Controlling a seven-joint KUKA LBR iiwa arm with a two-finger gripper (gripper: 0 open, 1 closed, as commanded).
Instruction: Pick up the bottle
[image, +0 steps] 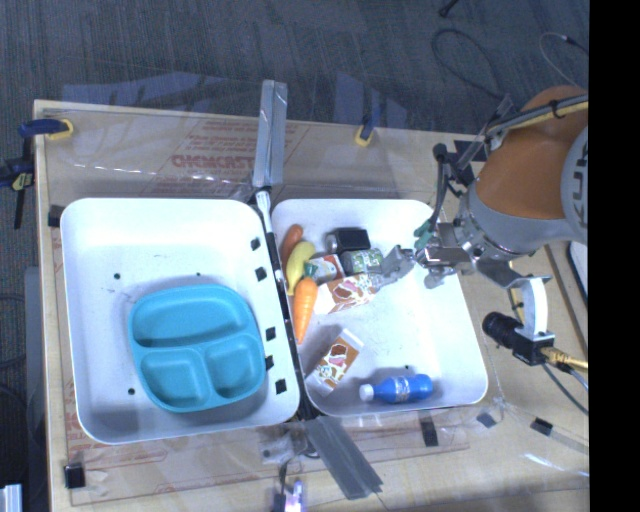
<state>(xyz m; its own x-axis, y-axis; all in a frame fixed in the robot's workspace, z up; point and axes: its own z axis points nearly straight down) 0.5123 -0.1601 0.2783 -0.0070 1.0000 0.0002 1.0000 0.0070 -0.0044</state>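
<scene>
We see open white floor around the bottle (398, 388) in the right bin (462, 322), its near wall just behind. A small carton (337, 361) lies near; the carrot (303, 309) and packets crowd the far corner.

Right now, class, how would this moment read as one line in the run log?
task: pick up bottle | bottle: lying near front of right bin, untouched | gripper: over the packets at bin's back, apart from bottle | grasp: not yet made
</scene>
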